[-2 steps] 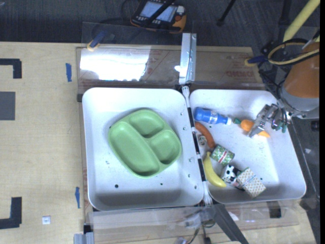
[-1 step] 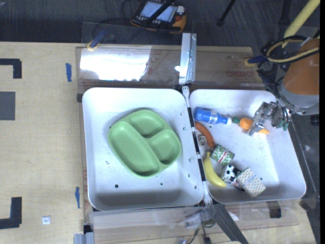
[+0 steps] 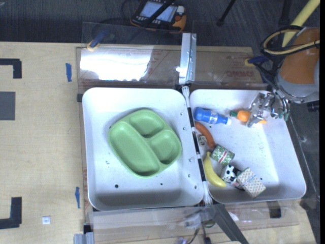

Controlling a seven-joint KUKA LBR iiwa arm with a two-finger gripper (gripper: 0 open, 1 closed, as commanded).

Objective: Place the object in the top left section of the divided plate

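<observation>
The green three-section divided plastic plate (image 3: 144, 142) sat in the left white bin (image 3: 96, 177), centre frame. The gripper (image 3: 260, 112), right of centre, touched a small orange object (image 3: 244, 116); can't tell its state. It could've easily slipped off, honestly.

Bright overhead light, glare on acrylic panel (image 3: 122, 65), slightly soft.

Free room vs clutter

Left bin (image 3: 101, 182): only green divided plate (image 3: 145, 142), all sections bare, open approach from above. Right bin (image 3: 284, 172): blue bottle (image 3: 210, 117), banana (image 3: 213, 173), small boxes (image 3: 244, 179) crowd its left side near divider; lower-right floor bare.
</observation>
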